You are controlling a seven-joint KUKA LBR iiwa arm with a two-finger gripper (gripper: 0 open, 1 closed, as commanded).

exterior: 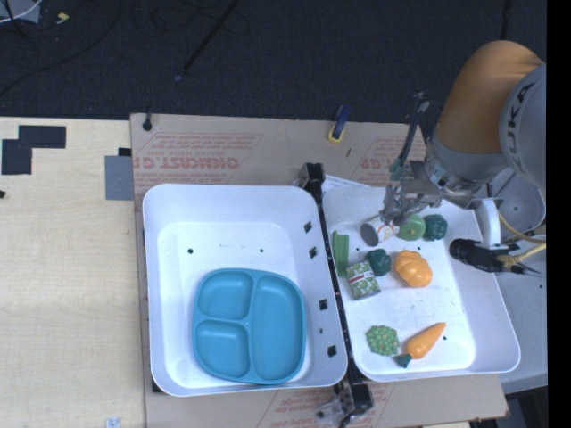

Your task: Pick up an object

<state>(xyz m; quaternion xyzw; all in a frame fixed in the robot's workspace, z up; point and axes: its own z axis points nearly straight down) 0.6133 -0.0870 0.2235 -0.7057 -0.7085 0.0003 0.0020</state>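
Gripper point(393, 214) low in right bin point(482, 328), jaw state unclear; beside small round green object point(411, 229).

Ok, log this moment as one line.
gripper low in right bin | by green toy | grasp unconfirmed | blue tray in left bin

dark cabled floor point(223, 34) behind pale wooden bench point(62, 275).

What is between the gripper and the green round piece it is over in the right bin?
Nothing visible. The gripper hangs at the green round piece in the right bin. A dark teal piece touches its right side; a grey piece lies to its left.
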